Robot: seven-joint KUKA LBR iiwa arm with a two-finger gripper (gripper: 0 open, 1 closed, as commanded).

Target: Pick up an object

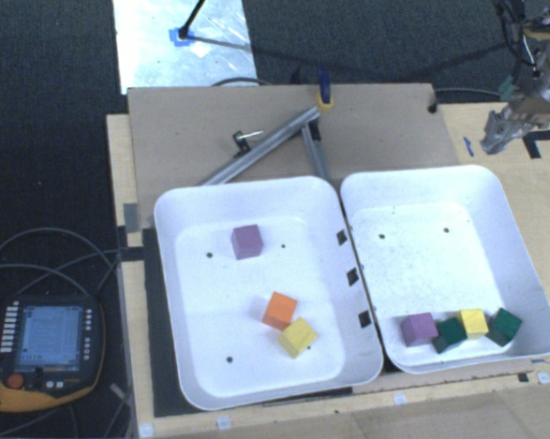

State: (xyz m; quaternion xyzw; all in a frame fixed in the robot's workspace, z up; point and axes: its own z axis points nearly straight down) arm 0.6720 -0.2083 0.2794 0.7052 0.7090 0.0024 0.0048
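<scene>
Your tool (495, 137) hangs beyond the right bin (515, 225); its opening I cannot tell. Grip the orange block (279, 309), light and rigid, across flat sides.

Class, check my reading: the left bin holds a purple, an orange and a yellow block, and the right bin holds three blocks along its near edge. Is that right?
Not quite. The camera view shows four blocks in the right bin: a purple block, a yellow block and two green blocks. The left bin is as stated.

White bins (180, 267); purple (246, 241), orange (280, 309), yellow cubes (297, 337).
</scene>
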